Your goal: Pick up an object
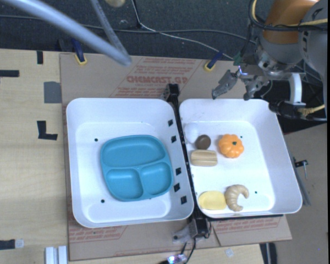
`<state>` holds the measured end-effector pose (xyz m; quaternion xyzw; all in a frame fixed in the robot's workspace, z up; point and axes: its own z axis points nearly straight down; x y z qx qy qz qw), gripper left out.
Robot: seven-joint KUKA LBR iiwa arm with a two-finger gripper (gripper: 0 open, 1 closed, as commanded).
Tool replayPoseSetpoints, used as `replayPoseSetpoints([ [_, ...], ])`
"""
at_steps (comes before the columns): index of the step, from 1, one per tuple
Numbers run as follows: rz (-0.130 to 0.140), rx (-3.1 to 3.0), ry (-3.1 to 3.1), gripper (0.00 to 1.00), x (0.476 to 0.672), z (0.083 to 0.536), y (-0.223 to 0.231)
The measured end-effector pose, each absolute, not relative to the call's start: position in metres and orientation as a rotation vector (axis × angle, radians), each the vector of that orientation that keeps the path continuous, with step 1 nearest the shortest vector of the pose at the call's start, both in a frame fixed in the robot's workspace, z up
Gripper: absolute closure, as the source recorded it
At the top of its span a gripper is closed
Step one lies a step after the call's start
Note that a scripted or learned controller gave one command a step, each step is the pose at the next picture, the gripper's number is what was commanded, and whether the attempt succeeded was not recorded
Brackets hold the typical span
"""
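Nothing is picked up yet: the gripper (237, 87) hangs spread wide and bare above the right bin's (280, 147) far edge, and the pumpkin (231, 146) sits inside.

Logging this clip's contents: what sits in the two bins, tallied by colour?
Blue: 1, divided tray, left bin
Orange: 1, pumpkin
Brown: 1, round piece
Tan: 2, bread roll, croissant
Yellow: 1, flat piece
Total: 6
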<state>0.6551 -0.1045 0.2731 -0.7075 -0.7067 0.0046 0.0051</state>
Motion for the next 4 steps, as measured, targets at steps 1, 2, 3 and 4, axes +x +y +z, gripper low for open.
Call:
replayPoseSetpoints([
  [1, 0.003, -2.219, -2.223, 0.00, 0.657, 0.281, -0.104],
  [2, 0.007, -2.216, -2.222, 0.00, 0.661, 0.233, -0.098],
  [3, 0.008, -2.218, -2.220, 0.00, 0.660, 0.187, -0.105],
  [4, 0.007, -2.216, -2.222, 0.00, 0.667, 0.137, -0.099],
])
